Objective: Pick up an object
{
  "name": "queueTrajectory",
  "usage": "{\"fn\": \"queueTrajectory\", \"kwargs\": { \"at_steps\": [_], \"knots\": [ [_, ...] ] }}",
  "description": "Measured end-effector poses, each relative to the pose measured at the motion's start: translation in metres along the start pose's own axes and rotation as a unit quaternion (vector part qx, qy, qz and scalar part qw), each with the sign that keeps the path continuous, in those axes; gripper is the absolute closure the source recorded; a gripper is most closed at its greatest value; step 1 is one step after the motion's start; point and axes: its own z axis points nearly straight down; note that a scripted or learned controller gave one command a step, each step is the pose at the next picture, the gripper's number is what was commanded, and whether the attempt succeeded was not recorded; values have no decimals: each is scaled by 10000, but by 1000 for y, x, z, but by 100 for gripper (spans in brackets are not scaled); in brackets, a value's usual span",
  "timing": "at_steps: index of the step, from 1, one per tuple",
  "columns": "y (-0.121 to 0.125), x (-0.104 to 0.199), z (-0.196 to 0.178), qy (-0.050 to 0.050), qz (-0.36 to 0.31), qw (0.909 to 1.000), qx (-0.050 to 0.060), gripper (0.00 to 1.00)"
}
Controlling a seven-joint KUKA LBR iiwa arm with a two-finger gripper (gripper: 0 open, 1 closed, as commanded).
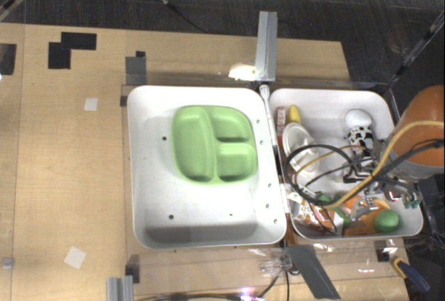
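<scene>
My gripper (363, 190) reaches down into the right bin (327, 99), low over the clutter at its near right, with black and yellow cables looping off it. Under and around it lie a green ball (386, 220), orange pieces (356, 226), and a black-and-white spotted toy (359, 134) beside a white rounded object (357, 118). A white cup (297, 137) and a small yellow item (294, 113) sit at the bin's far left. The arm's orange band (421, 127) shows at the right edge.
The left bin (149, 216) holds a green divided plate (213, 143) in its far half. A metal post (266, 46) stands behind the gap between the bins. Wooden bench surface (62, 174) extends to the left.
</scene>
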Motion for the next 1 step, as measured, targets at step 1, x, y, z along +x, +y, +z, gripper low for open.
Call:
{"fn": "queueTrajectory", "kwargs": {
  "at_steps": [1],
  "knots": [
    [-3, -73, 9, -24, -524, 9986, 5, 0]
  ]
}}
